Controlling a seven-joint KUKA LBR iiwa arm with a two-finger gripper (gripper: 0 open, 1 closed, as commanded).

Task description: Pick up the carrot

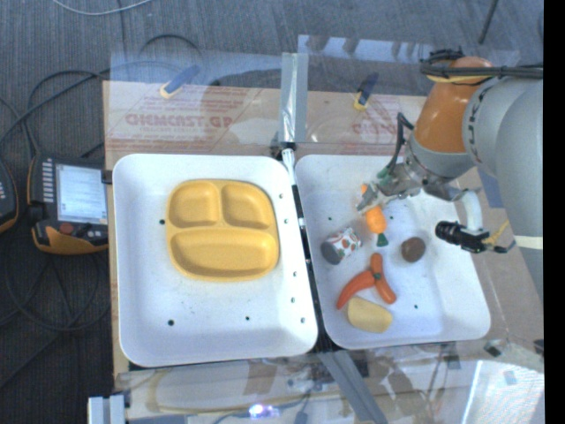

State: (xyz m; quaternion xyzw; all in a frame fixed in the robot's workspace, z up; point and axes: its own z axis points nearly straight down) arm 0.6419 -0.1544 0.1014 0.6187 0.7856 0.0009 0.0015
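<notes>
With its opening impossible to judge, the gripper is hovering just above the carrot lying in the right bin, so it should be descending centred, straddling it.

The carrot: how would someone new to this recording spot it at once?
Look in the right bin, just below the gripper. The carrot is the small bright orange piece with a green tip; the red-orange pieces lower down are longer and lack green.
</notes>
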